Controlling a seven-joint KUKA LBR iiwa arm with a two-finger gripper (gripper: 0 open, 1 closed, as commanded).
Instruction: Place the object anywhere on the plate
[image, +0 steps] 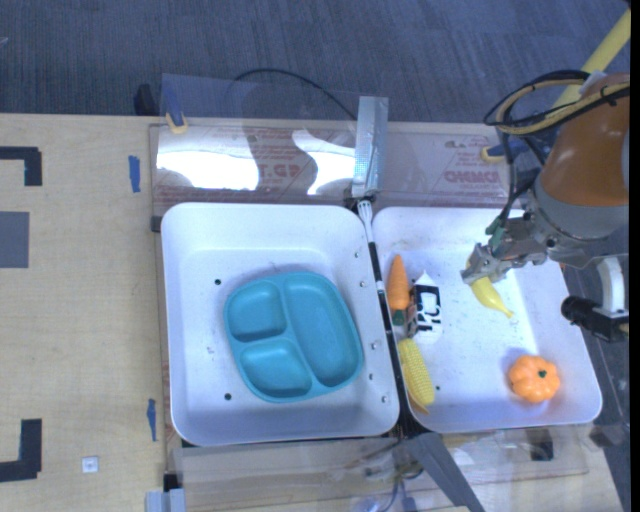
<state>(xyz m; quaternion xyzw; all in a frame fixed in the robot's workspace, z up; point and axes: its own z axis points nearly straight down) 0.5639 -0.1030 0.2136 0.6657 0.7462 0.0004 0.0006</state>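
You see the gripper (487, 268) in the right bin (570, 400), right of frame centre, fingers clamped on a yellow banana (493, 295). The blue plate (292, 335) sits in the left bin (190, 300). Carrot (398, 282), corn (416, 371) and pumpkin (534, 379) lie lower right.

In the right bin (575, 405), a carrot (398, 282) and a corn cob (416, 371) lie along its left wall, with an orange pumpkin (534, 379) near the front right corner.
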